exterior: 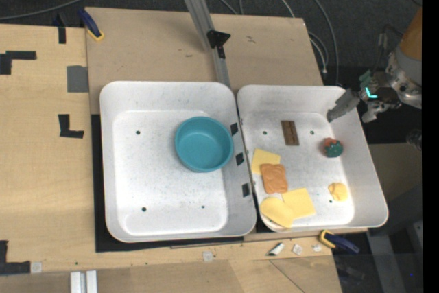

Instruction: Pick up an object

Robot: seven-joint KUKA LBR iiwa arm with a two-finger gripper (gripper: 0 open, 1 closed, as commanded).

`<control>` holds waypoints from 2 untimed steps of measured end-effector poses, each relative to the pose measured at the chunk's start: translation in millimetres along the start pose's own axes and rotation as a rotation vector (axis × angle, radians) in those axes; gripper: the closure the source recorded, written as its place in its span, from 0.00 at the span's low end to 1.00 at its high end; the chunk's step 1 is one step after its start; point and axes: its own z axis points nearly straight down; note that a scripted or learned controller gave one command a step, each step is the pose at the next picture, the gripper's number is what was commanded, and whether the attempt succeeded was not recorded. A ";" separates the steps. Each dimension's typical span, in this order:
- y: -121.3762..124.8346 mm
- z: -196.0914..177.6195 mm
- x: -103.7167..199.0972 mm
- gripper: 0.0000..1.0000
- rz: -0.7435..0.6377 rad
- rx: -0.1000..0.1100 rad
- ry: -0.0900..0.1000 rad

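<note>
Gripper (351, 105) at right bin's (312, 94) upper right rim, fingers pointing down-left into it; can't tell how far open, nothing seen between them. Nearest candidate: small red-green ball (333, 147), just below and slightly left of gripper, so likely a short drop inward. Brown block (290, 132) further left, long axis running up-down in view. Right bin also holds yellow slices (287, 206), orange toast piece (275, 178), small yellow lump (337, 191) near lower right. Left bin (130, 147) holds blue bowl (203, 143), well apart from gripper.
</note>
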 end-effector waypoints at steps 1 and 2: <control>3.1 60.2 -6.7 0.00 0.001 0.006 0.001; 8.6 117.2 1.8 0.00 0.000 0.006 0.002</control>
